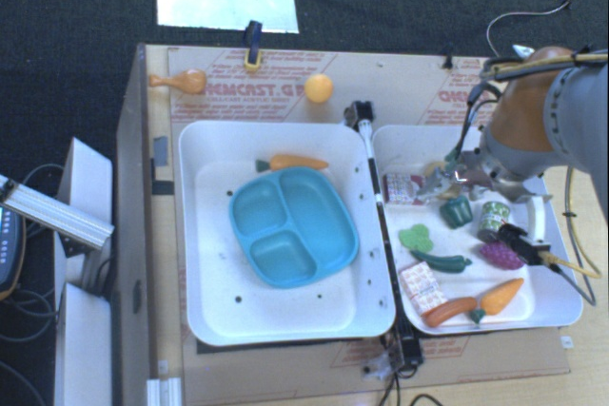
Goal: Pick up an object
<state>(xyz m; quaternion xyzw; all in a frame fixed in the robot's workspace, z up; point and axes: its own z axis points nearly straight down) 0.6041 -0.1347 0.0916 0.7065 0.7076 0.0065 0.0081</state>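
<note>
the arm's jaws (pixel 460 178) hang low in the right bin (pixel 561 304), among its upper clutter; whether they are open or shut, or hold anything, i cannot tell. the likeliest target is the green block (pixel 457 211), lying just below the jaws, next to the small tin can (pixel 493 219). to do this well, i judge the jaws should centre over 1 item alone, drop straight, and close without nudging the can or the purple grapes (pixel 499 253). the left bin (pixel 205 204) carries a blue divided plate (pixel 292 225) and a carrot (pixel 297 163).
</note>
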